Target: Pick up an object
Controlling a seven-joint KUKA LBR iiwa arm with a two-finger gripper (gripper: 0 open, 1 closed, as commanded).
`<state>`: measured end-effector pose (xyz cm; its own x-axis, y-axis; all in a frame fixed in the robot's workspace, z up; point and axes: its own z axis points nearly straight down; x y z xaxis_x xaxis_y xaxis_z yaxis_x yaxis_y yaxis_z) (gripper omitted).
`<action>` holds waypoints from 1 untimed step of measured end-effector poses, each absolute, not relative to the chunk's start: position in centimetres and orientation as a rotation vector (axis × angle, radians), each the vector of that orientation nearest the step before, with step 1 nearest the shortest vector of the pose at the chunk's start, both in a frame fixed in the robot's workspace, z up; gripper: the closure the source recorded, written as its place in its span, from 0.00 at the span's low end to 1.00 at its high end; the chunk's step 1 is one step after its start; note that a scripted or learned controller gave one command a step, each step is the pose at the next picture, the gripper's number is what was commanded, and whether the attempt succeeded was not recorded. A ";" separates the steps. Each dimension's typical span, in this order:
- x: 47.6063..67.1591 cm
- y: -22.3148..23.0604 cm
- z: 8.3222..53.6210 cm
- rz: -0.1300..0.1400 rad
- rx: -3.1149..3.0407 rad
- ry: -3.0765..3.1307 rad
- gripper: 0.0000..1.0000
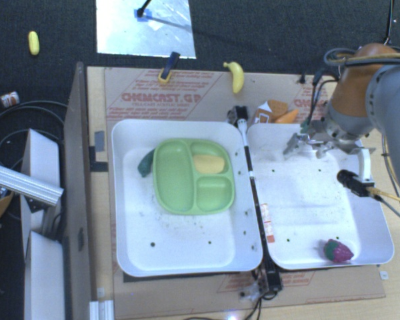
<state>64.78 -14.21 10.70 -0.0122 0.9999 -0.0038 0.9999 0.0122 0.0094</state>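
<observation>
Near right bin front: strawberry (338,251), well apart from pincer (309,145).

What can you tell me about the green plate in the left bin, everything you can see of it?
The green plate is a rounded-square divided tray, plastic by its look, with one long compartment on the left and two smaller ones on the right. It lies flat in the left bin. A pale yellow object sits in its upper right compartment, and a dark green object lies against its left edge.

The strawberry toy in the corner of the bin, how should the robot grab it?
Probably straight down from above, pinching the strawberry across its red middle. It lies close to the right bin's near wall, so a sideways approach looks blocked. The gripper is at the far end.
</observation>
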 end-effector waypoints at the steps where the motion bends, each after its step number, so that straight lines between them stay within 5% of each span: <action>1: 64.8 -14.2 10.7 0.006 2.201 2.228 0.00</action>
